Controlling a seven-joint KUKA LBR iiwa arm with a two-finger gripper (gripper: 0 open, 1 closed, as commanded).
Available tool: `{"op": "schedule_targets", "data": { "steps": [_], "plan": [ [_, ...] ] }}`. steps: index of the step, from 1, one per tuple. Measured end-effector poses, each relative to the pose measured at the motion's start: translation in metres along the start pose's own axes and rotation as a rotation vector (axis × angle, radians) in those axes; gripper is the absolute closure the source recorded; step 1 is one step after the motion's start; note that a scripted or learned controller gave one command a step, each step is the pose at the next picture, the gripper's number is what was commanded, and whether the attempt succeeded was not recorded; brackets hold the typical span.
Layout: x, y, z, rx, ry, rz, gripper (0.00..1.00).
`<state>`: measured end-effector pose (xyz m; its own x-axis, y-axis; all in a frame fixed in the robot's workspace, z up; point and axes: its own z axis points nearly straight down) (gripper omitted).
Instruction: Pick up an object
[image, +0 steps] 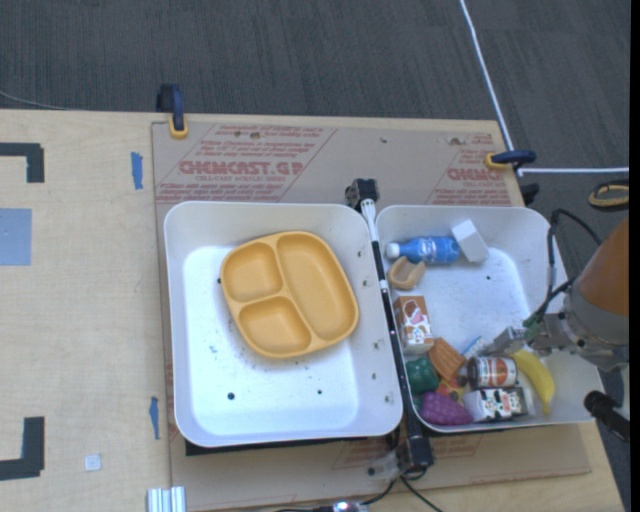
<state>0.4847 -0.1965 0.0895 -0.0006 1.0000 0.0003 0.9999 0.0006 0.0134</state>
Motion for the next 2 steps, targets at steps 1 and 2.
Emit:
{"op": "schedule_targets", "data": {
  "steps": [1, 2],
  "plan": [
    [-0.004, 0.002, -0.013, -0.009, -0.009, 0.001, 1.00],
    [0.058, 0.024, -0.095, 0.011, 0.000, -0.001, 1.00]
  ]
}}
